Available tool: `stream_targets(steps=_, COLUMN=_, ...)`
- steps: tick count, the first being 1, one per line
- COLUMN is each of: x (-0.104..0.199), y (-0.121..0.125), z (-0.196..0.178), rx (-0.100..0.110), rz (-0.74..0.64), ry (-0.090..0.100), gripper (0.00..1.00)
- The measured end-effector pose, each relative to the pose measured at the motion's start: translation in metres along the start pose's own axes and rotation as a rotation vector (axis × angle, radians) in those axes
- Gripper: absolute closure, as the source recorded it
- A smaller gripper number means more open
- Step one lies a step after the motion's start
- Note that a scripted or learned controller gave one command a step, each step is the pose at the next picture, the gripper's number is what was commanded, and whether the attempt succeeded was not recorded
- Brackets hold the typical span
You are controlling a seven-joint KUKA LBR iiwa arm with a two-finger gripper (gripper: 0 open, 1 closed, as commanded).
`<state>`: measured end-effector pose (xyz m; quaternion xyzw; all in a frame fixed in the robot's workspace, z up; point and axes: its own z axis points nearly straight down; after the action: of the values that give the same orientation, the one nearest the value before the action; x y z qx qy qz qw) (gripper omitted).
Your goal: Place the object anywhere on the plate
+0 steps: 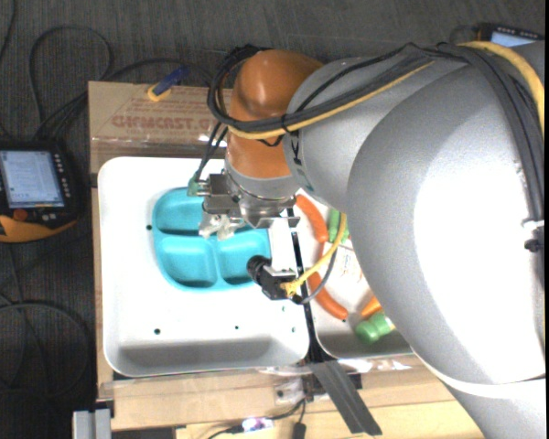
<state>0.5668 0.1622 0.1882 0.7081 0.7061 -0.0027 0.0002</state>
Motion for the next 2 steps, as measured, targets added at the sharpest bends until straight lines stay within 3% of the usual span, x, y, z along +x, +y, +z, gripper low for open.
stream_targets(steps=1, x=0.0451, y=0.041, z=-0.0158, rx=-0.001, rz=0.02, ry=0.001, gripper=1.0)
stream_targets(steps=2, x=0.0449, y=0.041, z=-0.0158, rx=-0.001, rz=0.02, ry=0.0, gripper=0.0)
